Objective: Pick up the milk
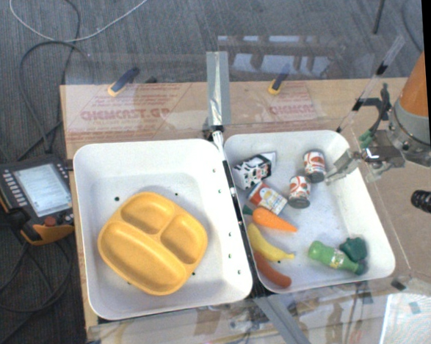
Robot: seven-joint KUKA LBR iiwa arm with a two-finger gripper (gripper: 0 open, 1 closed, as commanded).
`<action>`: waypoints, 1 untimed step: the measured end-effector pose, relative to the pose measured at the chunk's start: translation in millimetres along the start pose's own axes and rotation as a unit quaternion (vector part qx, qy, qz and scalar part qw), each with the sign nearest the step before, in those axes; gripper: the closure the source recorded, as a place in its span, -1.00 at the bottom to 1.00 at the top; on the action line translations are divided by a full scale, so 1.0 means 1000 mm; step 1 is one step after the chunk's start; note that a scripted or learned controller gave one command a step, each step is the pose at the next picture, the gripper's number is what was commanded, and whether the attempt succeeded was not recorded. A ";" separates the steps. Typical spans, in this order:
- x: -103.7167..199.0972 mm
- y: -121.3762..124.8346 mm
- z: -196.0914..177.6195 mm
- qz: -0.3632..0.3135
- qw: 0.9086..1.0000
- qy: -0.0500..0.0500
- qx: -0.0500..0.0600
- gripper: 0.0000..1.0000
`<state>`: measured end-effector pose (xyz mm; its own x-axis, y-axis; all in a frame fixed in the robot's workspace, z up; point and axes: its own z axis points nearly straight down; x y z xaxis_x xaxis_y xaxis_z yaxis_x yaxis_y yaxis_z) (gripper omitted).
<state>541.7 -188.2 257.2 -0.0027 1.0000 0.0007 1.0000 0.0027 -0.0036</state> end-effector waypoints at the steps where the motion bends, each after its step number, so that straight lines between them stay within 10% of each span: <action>1: 0.034 0.040 0.118 -0.045 0.999 0.000 0.000 -1.00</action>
<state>580.9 -154.2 138.9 -0.0927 0.9957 0.0012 0.9957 0.0927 -0.0044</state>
